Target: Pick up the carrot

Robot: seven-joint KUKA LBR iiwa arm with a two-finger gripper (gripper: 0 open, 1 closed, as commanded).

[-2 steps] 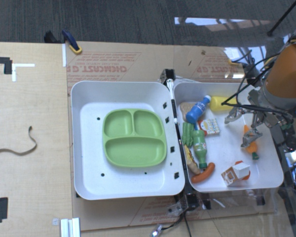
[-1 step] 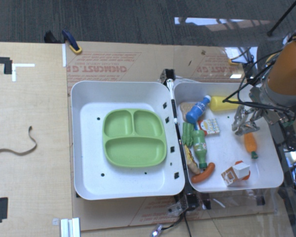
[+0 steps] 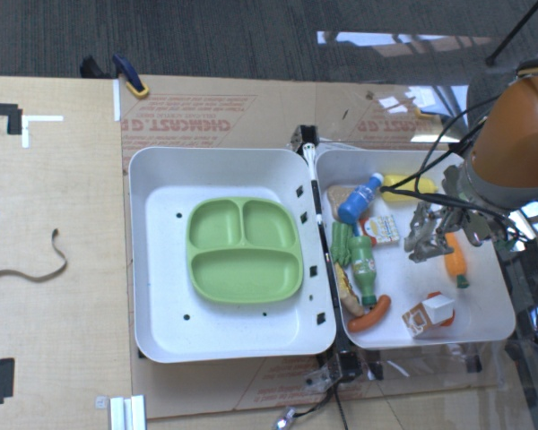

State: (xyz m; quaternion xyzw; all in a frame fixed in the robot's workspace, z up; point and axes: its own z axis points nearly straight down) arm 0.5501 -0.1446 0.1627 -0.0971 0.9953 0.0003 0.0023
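Note:
The carrot [image 3: 455, 262] is a short orange piece with a green tip pointing toward the front. It is in the right bin [image 3: 484, 330], near that bin's right wall. My gripper [image 3: 428, 247] is low over the right bin, directly to the carrot's left, and its grey body touches or overlaps the carrot's upper end. I cannot make out whether the carrot rests on the bin floor or is lifted off it.
A blue bottle [image 3: 359, 199], a green bottle [image 3: 362, 271], a yellow banana [image 3: 408, 189], a red sausage [image 3: 369, 314] and a small carton [image 3: 429, 314] also lie in the right bin. The left bin [image 3: 161, 312] holds a green divided plate [image 3: 245, 249].

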